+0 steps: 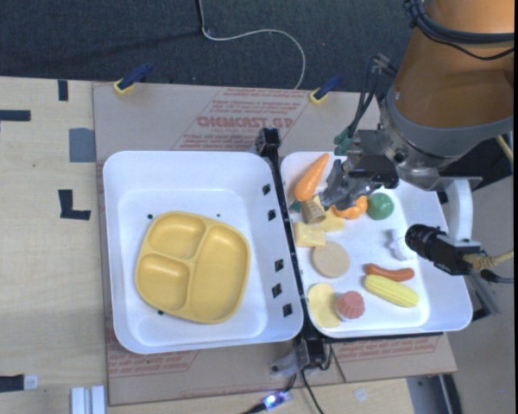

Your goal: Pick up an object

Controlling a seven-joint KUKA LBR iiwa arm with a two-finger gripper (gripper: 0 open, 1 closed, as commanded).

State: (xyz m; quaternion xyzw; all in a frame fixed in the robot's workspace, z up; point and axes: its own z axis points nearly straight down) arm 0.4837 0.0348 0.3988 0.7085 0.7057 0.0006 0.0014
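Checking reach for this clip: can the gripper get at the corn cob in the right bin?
Probably yes. The corn cob lies uncovered near the front of the right bin, only a sausage beside it; the gripper hangs above the same bin.

Grey arm [449,119] with glossy orange band, black gripper [345,188].

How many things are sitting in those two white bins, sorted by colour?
Yellow: 4, the divided plastic plate, corn cob, pale cheese wedge, flat slice
Orange: 2, carrot, piece under the gripper
Red: 2, sausage, round piece
Green: 1, ball
Tan: 1, round disc
Total: 10
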